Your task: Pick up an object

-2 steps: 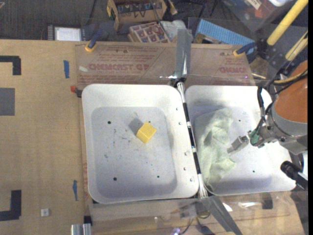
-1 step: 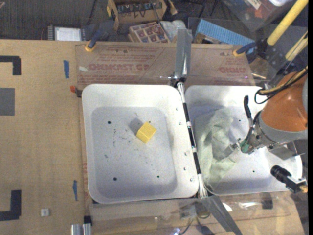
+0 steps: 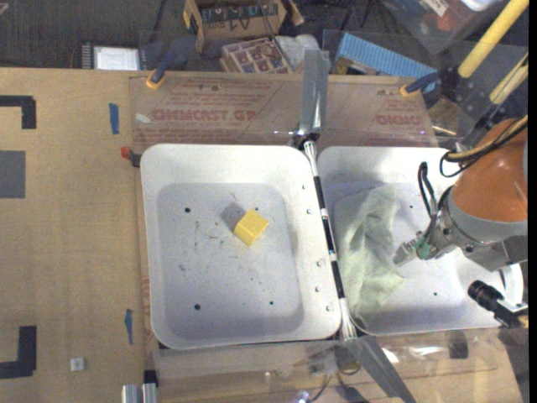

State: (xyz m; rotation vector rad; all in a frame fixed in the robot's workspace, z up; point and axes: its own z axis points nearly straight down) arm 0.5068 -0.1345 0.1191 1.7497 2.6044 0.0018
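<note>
Seen from above at a slant: two shallow white bins side by side on a tan worktop [image 3: 67,250]. Left bin [image 3: 159,309] at frame centre, right bin [image 3: 436,309] toward the right edge, rims touching along a dark seam down the middle.

In the left bin, slightly above its middle, a small yellow block [image 3: 251,227], turned corner-on, sitting alone on the grey floor with a short shadow to its upper left. A few dark specks and small holes scattered round it.

In the right bin, along its left half, a crumpled pale green cloth [image 3: 369,246], running from mid-bin down toward the lower left corner, bunched and folded.

At the right edge of the frame, the grey arm with its orange band [image 3: 495,183], reaching in over the right bin. Jaws [image 3: 409,253] low at the cloth's right edge, tips against or just beside the fabric; impossible to tell whether spread or pressed together, and nothing plainly visible between them. Well apart from the yellow block in the other bin.

Above the bins, a brown cardboard sheet [image 3: 218,112] with red lettering. At the top of the frame, clutter: a small cardboard box, a blue item, yellow rods at upper right. Blue tape marks [image 3: 113,117] and black marks on the worktop at left.
</note>
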